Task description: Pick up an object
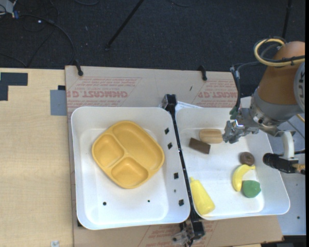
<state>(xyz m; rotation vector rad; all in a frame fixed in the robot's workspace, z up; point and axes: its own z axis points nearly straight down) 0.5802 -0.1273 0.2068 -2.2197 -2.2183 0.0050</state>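
A glossy yellow plastic tray with three rounded compartments (127,153) is lying tilted in the left shallow white bin (87,199). In the right white bin (270,205), a smooth tan oval block like a bread roll (211,136) is sitting near the far side, with a dark brown rectangular block (199,145) just beside it towards the divider. A yellow plastic bottle-shaped piece (201,196) is lying near the front corner. A curved yellow banana toy (240,175) is touching a rounded green piece (251,188), and a small brown ring-shaped object (246,158) is resting just above them. The metallic gripper (230,133) is hovering just right of the tan block; whether it is spread or closed is impossible to tell, and nothing is visibly caught in it.
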